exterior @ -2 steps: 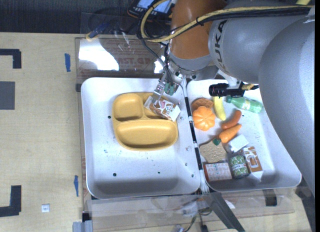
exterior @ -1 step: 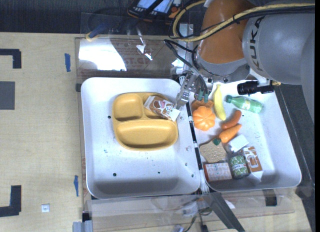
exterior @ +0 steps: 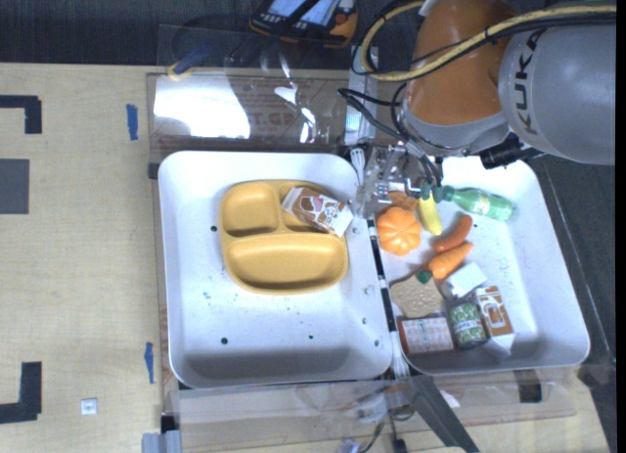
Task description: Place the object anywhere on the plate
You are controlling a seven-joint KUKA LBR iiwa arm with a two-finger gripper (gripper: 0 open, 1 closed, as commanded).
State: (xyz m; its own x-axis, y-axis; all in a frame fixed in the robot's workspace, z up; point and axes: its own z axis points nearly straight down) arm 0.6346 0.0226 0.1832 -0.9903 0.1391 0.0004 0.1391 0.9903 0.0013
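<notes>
1. Risk first: the small carton (exterior: 318,210), judged to be the task's object, lies at the upper right edge of the yellow plate (exterior: 284,260), and its right corner overhangs the rim. A nudge could tip it off into the left bin (exterior: 264,343).
2. Cause of such a nudge: the end effector (exterior: 391,182) hangs just right of the carton, over the wall between the two bins. Cables and wrist hardware crowd that spot. Any sideways sweep toward the left of the frame would meet the carton.
3. Whether the end effector is released or clenched cannot be told. Nothing is seen held in it.
4. A second hazard lies in the right bin (exterior: 548,275), where the orange pumpkin (exterior: 399,231) and the yellow banana (exterior: 428,212) sit just below the end effector. A descent here could knock or grasp one of them instead.
5. The carton looks like a flat little box, white with a red-brown printed face. It lies tilted across the plate's upper right compartment. It seems light and easily pushed.
</notes>
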